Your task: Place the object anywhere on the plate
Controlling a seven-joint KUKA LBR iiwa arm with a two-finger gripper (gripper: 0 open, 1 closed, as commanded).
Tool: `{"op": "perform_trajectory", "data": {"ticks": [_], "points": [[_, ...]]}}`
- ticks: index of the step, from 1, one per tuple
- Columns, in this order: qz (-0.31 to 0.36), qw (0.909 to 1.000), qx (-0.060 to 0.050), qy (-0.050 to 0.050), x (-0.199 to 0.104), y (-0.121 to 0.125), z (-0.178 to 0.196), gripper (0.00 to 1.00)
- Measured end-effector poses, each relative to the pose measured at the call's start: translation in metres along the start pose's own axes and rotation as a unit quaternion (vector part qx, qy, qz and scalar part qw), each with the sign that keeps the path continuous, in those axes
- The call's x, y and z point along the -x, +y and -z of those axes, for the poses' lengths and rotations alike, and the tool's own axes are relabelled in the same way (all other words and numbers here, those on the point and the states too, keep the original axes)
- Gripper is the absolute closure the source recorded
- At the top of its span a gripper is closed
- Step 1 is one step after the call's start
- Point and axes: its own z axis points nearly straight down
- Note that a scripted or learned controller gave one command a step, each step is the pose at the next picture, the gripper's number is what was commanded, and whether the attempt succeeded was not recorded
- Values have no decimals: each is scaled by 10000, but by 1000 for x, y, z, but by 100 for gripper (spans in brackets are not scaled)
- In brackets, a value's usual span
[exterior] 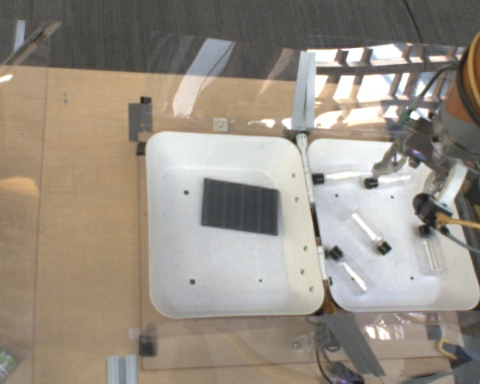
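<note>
A dark grey rectangular plate [240, 206] lies flat in the middle of the left white bin [168, 294]. In the right bin [464, 298] lie several clear tubes with black caps: one along the far side [346, 177], one in the middle [366, 230], one near the divider [349, 271] and one at the right [430, 256]. My gripper [384, 166] hangs over the far part of the right bin, close above a black cap [371, 182]. Nothing shows in its grasp.
A raised rim [310, 214] divides the two bins. The arm, with its orange band [476, 78], leans in over the right bin's far right corner. A metal frame [384, 62] stands behind the bins. Bare wooden bench [64, 214] lies to the left.
</note>
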Motion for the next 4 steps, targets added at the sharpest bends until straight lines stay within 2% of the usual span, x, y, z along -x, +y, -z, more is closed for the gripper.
{"op": "perform_trajectory", "data": {"ticks": [1,2,3,4], "points": [[42,10000,13,5,-3,1,10,100],[42,10000,13,4,-3,1,10,0],[87,10000,25,9,-5,2,21,100],[87,10000,25,8,-5,2,21,0]]}}
